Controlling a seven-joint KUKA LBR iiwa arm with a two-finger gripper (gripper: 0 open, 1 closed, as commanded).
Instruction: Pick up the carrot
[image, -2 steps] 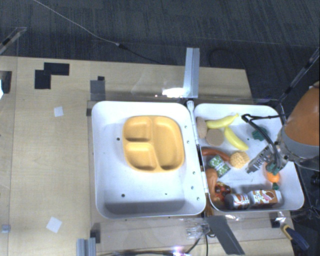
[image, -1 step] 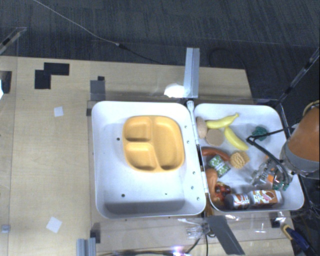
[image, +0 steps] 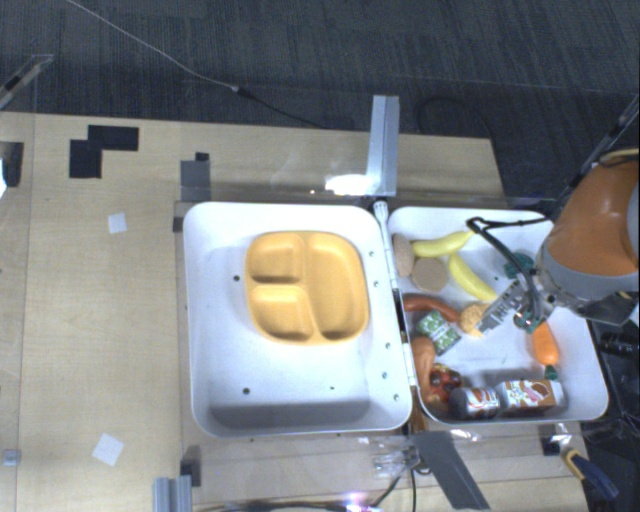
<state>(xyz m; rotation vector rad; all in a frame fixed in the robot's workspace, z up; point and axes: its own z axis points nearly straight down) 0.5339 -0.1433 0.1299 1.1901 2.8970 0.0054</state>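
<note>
The left shallow white plastic bin (image: 215, 330) holds one yellow three-compartment plastic plate (image: 304, 285), lying flat near its middle. The right shallow white plastic bin (image: 590, 395) is crowded. Along its left side lie one pale brown rounded piece (image: 428, 272), one small green-and-white packet (image: 438, 330), one long orange-red toy (image: 421, 358) and a dark cluster (image: 442, 380) too jumbled to name. Two yellow plastic bananas (image: 441, 243) lie near the top, and two small labelled bottles (image: 525, 395) rest along the near wall. The task's thing, one short orange plastic carrot (image: 545, 345), lies right of centre, just beside the two-finger gripper (image: 515, 305) and slightly nearer the camera. The rig's instructions leave the fingers' state as something that cannot be told here; nothing is seen between them. The carrot is likely light, stiff and smooth, so it may slip or roll. A grasp across its thicker middle looks safest.
</note>
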